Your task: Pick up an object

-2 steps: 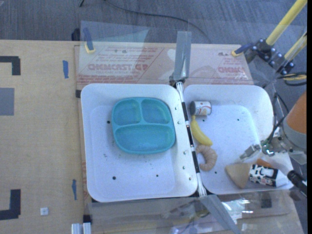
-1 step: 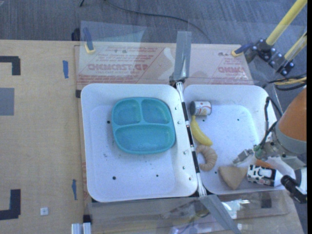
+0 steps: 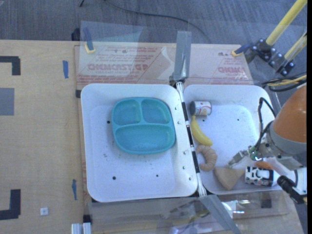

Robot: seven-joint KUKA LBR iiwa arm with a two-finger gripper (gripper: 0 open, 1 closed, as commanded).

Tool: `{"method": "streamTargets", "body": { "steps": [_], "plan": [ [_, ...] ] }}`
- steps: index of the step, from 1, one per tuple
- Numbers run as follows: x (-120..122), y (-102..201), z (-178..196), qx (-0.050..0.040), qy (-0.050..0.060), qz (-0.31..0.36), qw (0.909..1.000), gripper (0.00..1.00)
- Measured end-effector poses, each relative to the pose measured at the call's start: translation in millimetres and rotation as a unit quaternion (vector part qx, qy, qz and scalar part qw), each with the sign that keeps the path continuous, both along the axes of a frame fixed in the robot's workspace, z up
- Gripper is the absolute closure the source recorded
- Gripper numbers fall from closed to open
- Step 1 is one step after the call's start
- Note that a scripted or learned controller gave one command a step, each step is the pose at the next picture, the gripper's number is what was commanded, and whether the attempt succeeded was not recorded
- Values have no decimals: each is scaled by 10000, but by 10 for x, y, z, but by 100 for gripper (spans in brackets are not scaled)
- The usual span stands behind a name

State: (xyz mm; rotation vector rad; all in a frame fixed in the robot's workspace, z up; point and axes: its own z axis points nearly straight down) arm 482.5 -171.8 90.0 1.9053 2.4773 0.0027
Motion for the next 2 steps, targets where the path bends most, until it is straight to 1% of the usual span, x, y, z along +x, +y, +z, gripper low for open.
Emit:
{"method": "streamTargets", "body": {
  "steps": [1, 2],
  "plan": [
    [284, 226, 1, 0, -6, 192, 9998, 0],
    [1040, 693, 5, 24, -7, 375, 9993, 0]
  ]
}}
